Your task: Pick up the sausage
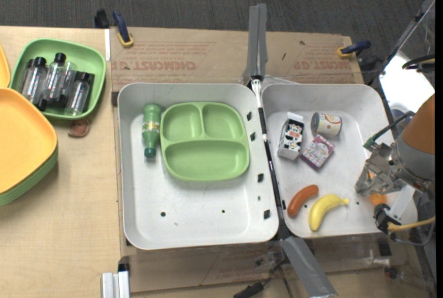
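The sausage (302,198), reddish-orange and short, lies near the front of the right bin (344,92), tilted, just left of a yellow banana (325,210). My gripper (376,178) hangs at that bin's right wall, well to the right of the sausage and apart from it. Nothing shows in the gripper. The arm's orange band sits at the view's right edge.
Farther back in the right bin stand a small milk carton (291,137), a pink packet (318,151) and a tipped cup (326,124). The left bin (201,224) holds a green divided plate (205,141) and a green bottle (151,129). Orange plates (21,144) and a green tray of bottles (59,79) rest on the bench at left.
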